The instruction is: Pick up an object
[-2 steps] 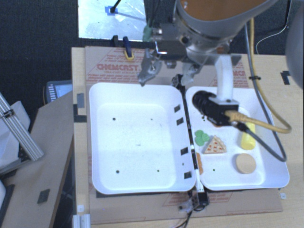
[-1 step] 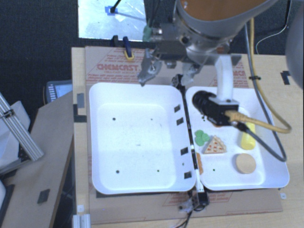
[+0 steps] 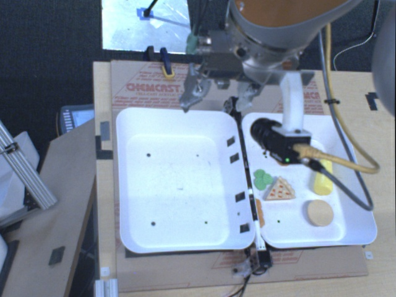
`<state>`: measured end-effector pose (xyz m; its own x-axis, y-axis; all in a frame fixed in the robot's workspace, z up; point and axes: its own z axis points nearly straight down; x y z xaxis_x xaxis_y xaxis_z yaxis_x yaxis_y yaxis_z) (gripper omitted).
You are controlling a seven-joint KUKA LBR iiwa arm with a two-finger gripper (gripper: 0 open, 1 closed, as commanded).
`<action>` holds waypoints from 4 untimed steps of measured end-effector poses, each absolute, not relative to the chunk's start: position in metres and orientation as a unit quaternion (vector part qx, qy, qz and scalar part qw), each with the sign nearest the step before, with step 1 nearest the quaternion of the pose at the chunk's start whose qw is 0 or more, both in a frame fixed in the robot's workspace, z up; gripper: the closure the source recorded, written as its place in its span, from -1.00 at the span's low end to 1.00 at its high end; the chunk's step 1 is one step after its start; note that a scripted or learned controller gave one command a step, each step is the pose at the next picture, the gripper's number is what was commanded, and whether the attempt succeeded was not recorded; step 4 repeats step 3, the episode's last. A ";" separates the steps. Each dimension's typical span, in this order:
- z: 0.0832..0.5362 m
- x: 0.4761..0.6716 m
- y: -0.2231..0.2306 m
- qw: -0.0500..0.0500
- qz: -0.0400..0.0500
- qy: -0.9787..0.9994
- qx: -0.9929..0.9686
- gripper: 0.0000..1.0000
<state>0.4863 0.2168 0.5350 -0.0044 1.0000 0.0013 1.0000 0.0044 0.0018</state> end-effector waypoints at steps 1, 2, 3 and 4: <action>0.535 0.486 0.217 0.000 0.001 0.709 0.706 -1.00; 0.535 0.486 0.217 0.000 0.001 0.709 0.706 -1.00; 0.535 0.486 0.217 0.000 0.001 0.709 0.706 -1.00; 0.535 0.486 0.217 0.000 0.001 0.709 0.706 -1.00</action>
